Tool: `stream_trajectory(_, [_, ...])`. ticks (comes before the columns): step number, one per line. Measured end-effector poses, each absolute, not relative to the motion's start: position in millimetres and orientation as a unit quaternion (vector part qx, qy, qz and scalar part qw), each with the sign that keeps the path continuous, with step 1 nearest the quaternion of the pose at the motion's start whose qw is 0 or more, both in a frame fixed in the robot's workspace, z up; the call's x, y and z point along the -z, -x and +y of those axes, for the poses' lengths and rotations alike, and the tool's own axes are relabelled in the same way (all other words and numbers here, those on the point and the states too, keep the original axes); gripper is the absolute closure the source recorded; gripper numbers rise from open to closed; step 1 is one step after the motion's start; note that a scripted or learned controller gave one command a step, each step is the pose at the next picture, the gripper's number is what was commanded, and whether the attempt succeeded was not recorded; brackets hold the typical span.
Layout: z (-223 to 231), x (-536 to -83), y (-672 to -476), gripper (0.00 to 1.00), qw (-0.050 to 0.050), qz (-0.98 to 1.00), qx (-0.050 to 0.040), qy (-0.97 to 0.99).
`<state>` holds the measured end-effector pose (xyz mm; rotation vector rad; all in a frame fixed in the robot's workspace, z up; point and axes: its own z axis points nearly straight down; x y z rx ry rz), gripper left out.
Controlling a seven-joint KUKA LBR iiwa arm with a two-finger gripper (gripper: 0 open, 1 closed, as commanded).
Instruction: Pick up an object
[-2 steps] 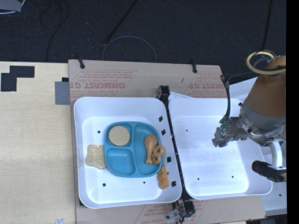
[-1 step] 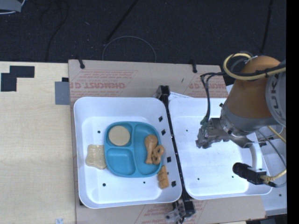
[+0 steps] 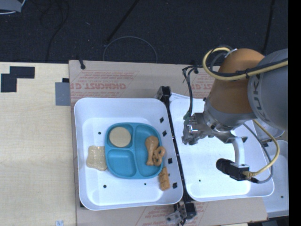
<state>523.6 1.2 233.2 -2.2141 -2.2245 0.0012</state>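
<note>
Currently our gripper [image 3: 190,136] hovers over the right shallow white bin [image 3: 263,189], near the divider; jaw state we cannot tell; pickable items sit in the left white bin [image 3: 87,112]: blue sectioned plastic tray [image 3: 123,166], tan round biscuit [image 3: 119,136], brown pretzel-like piece [image 3: 154,150].

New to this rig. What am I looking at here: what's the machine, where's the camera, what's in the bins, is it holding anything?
One camera, fixed above the bench, looks down at a slant. The grey arm with the orange band is a KUKA robot arm reaching in from the right. Its gripper hangs over the right bin, near the divider; nothing can be seen between its fingers. The left bin holds a blue divided tray with a round tan piece in one compartment and a pretzel-like piece in another. A pale piece lies against the tray's left edge, and a small brown piece lies at its lower right.
</note>
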Motion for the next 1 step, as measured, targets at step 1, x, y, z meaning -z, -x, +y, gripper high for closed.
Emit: stream_trajectory(1, [62.1,-235.3,-528.5,1.00,0.002,-0.709,-0.0004,0.705])
